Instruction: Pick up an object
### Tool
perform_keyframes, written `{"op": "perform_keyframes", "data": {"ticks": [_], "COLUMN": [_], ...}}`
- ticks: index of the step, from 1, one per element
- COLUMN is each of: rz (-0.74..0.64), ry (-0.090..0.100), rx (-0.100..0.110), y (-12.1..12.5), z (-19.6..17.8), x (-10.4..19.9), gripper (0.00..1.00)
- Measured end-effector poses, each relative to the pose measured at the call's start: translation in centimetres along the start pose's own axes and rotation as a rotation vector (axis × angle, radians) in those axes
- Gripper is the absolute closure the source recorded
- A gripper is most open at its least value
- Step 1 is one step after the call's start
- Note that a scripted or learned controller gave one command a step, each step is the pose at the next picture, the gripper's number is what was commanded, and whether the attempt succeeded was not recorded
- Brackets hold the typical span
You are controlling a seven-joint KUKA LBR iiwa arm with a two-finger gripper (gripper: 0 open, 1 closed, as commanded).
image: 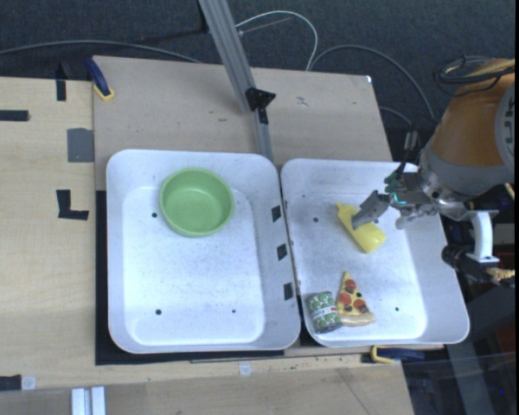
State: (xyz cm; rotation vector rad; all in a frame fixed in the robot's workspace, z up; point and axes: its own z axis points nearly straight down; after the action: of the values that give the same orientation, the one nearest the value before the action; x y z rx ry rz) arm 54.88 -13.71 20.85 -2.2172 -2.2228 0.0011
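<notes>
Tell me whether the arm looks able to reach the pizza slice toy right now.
Probably yes. The pizza slice toy lies uncovered in the right bin, just below the end effector, with open floor between them.

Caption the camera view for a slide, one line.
KUKA arm's gripper at a yellow object in the right bin; pizza slice toy nearby, green bowl in left bin.

Jaws (374, 217) over yellow block (363, 228) in right bin (432, 318); green bowl (196, 201) left

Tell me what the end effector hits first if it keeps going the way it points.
Most likely the yellow toy in the right bin: the end effector hangs right over it, though depth is unclear.
</notes>
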Motion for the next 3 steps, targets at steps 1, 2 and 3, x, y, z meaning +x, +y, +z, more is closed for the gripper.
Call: {"op": "perform_keyframes", "data": {"ticks": [1, 2, 3], "rz": [0.000, 0.001, 0.001], "ry": [0.000, -0.001, 0.000], "rx": [-0.001, 0.004, 0.007], "y": [0.0, 0.7, 0.4], "z": [0.0, 5.1, 11.6], "x": [0.0, 0.7, 0.8], "gripper": [0.00, 0.00, 0.00]}}
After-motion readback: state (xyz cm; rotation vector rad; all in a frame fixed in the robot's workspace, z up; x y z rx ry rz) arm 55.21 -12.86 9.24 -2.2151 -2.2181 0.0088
